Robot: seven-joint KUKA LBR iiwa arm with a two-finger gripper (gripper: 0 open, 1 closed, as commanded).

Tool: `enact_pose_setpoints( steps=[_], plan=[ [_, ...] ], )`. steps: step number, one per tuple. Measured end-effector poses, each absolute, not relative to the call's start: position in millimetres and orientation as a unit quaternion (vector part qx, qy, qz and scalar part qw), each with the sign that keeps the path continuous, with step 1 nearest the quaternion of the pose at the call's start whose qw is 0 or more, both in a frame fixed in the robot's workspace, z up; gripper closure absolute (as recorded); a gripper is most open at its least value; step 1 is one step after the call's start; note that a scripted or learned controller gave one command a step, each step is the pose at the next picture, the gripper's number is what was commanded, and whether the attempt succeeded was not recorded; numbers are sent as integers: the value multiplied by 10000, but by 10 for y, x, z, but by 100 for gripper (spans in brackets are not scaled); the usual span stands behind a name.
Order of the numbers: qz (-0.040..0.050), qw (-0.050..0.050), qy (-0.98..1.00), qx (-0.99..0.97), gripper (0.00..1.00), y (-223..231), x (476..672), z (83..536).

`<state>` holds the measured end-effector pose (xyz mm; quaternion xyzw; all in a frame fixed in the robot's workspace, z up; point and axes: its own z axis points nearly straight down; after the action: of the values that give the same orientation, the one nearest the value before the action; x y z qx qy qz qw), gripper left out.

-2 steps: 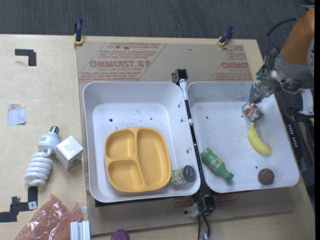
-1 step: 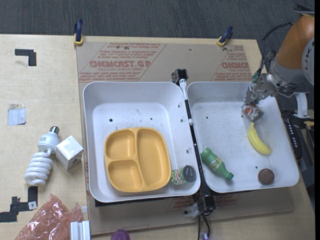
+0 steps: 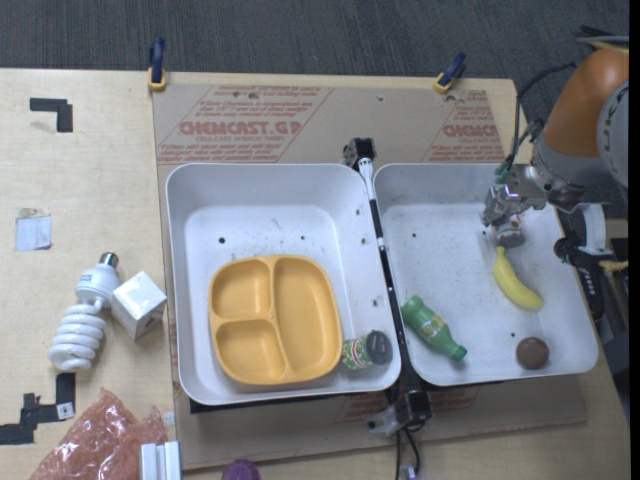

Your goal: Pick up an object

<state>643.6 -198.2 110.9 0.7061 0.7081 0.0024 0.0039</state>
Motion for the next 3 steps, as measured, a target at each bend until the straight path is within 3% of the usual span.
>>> enact_pose_setpoints(
  steps=[1, 2, 3],
  plan=[
    [60, -49, 7094, 7047, 0, -2132, 6627, 957],
    [42, -47, 7086, 7056, 0, -2119, 6049, 938],
    [56, -55, 7087, 7055, 100, -2102, 6059, 1038]
  ],
)
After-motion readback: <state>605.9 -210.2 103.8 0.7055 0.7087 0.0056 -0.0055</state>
